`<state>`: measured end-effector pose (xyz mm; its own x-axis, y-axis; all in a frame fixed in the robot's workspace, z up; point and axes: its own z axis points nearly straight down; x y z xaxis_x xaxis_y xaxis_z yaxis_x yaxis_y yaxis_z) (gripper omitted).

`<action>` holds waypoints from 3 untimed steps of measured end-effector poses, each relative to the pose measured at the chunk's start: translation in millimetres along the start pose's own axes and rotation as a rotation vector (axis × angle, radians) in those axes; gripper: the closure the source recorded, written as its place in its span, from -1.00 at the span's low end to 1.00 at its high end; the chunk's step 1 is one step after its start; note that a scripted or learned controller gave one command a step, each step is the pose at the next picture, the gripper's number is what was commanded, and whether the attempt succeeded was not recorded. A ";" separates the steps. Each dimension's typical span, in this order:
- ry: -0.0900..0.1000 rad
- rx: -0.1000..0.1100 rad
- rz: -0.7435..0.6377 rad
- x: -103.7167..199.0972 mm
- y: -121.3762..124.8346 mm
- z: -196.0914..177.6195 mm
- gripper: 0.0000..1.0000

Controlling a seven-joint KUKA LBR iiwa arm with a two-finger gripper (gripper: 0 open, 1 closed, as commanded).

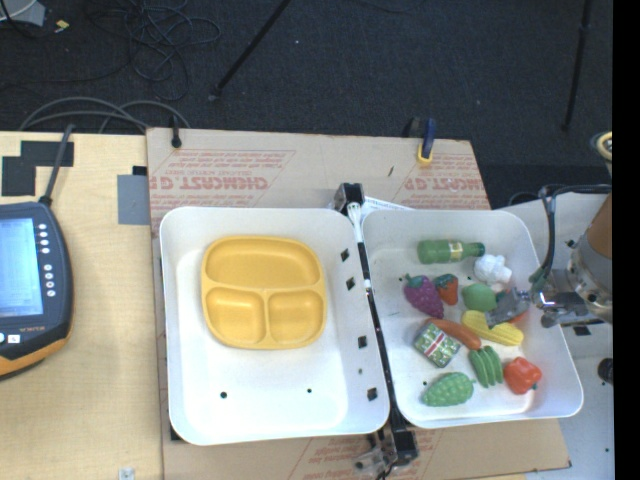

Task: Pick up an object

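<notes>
At right bin (560, 388), gripper (512, 306) poised among toy foods; finger state cannot be told; approach step, descent and closing required

Right bin (545, 393), toy food in a loose cluster: green bottle (450, 251) on its side at top; purple grapes (422, 294) left; carrot (458, 332) slanted mid-pile; red pepper (522, 374) and green bumpy piece (447, 390) nearest the front rim
</notes>
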<state>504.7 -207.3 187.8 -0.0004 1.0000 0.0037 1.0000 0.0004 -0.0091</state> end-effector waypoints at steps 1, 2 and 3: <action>-0.003 -0.004 0.000 22.9 -29.0 106.6 -1.00; -0.012 -0.012 0.002 94.1 -27.4 101.5 -1.00; 0.000 -0.008 -0.006 153.8 -27.5 -0.9 -1.00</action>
<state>477.2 -53.5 189.5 -0.0068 1.0000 0.0032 1.0000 0.0068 -0.0008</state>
